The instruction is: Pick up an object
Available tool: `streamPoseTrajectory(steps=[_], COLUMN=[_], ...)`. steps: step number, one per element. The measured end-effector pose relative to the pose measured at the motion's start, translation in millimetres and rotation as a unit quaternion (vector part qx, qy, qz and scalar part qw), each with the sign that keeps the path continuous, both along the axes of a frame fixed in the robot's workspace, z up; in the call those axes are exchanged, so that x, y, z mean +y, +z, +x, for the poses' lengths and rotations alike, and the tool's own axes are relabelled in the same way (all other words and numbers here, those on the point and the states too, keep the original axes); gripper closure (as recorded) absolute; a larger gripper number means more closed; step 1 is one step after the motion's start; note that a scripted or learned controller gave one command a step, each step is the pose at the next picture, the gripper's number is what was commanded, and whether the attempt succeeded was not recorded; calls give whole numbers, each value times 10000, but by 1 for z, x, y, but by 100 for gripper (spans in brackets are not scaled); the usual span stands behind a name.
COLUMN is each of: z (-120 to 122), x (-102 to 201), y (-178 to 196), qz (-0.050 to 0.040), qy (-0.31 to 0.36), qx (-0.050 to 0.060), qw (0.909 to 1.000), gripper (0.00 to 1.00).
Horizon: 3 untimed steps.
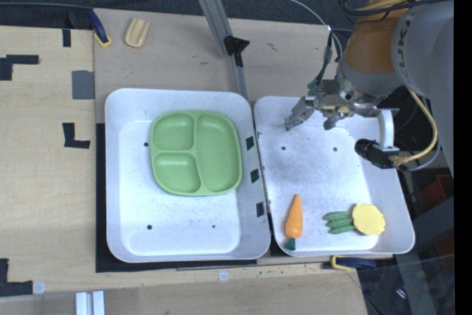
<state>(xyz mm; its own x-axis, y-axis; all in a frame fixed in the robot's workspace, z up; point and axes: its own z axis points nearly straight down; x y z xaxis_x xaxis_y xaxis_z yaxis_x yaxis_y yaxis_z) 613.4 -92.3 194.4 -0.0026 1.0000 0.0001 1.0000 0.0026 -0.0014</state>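
Gripper spread open, holding nothing, poised above the right bin's far end. Carrot and yellow-and-green toy lie well apart from it at the near rim, likely targets.

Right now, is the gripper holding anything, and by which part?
Nothing is held: the gripper hangs open over bare floor of the right bin, apart from the carrot.

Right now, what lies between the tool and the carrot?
Nothing: in the camera view, bare white bin floor separates the tool from the carrot.
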Motion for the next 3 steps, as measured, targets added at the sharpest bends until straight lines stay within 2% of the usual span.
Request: streamPoseTrajectory(steps=[1, 2, 3], z=[0, 0, -5], x=[0, 2, 0], y=[0, -44, -107], qz=[1, -5, -7], qy=[-1, -2, -5], qx=[-1, 22, 13], qw=[10000, 10000, 10000], gripper=[0, 0, 0])
